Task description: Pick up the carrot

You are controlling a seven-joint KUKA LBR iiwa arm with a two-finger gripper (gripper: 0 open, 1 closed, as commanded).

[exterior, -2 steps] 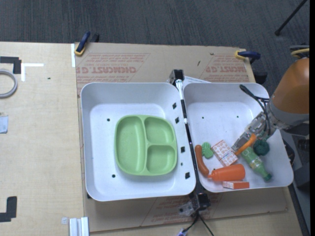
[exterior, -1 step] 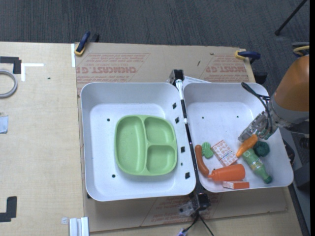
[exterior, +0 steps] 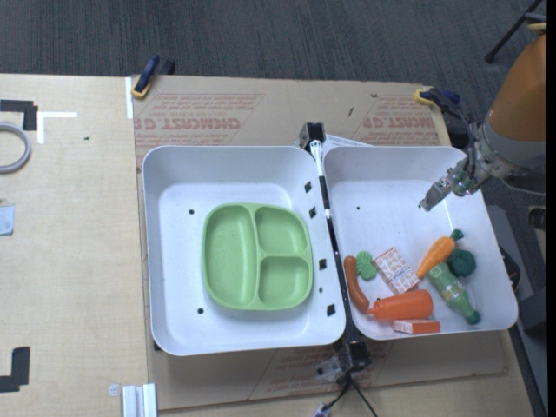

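Here, the left bin on the worktop carries a green divided plate near its middle. The right bin keeps its toys along the near edge and near right corner: a red sausage, a small green piece, a patterned packet, a large orange-red bottle-like toy, a flat red box, then the carrot lying tilted beside a green bottle and a dark green ball. The gripper hangs over the bin's far right part, apart from the carrot; whether its jaws are wide or narrow I cannot tell.
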